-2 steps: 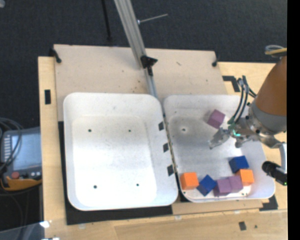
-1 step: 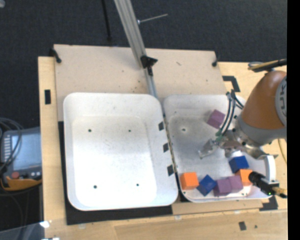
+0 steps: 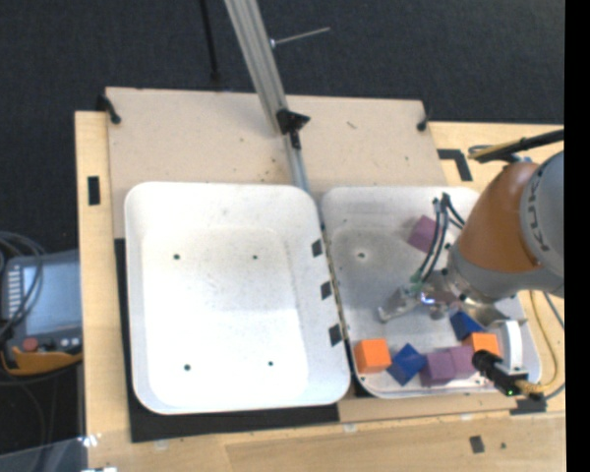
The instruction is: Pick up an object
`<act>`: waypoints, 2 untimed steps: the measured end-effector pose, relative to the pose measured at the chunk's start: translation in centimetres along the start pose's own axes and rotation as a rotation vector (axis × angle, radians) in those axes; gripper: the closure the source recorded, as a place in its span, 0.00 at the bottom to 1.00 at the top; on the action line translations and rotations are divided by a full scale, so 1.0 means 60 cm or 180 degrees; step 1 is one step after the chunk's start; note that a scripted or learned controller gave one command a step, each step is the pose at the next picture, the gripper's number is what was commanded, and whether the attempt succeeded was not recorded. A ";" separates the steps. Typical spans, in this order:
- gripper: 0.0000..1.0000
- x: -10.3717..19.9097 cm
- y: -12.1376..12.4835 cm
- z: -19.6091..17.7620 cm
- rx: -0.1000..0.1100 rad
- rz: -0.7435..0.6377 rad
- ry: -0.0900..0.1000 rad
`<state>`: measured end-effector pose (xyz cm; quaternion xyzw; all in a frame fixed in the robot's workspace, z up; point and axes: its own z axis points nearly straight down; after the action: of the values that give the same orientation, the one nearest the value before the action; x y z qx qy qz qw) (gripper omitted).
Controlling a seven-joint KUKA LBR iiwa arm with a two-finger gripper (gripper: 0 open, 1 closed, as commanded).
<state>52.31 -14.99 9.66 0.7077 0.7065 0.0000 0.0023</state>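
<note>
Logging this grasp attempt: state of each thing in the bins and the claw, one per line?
claw: low in the right bin, open or shut can't be told
orange block: lying loose near the bin's front edge
blue block: loose, beside the orange block
purple block: loose at the front edge
upper purple block: loose, beside the arm
right bin: holds the blocks
left bin: flat on the bench

Two white bins [image 3: 226, 205]; orange cube [image 3: 373, 354], blue cube [image 3: 407, 364], purple block [image 3: 446, 365].

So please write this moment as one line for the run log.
arm: over right bin | claw: low above bin floor, nothing seen held | blocks: orange block, blue block, purple block near front wall
</note>
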 end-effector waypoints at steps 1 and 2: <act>1.00 -0.001 0.003 -0.022 -0.0017 0.0028 0.0005; 1.00 0.014 0.006 -0.109 -0.0010 -0.0018 0.0006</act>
<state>52.62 -14.14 16.23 0.7058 0.7085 0.0018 0.0028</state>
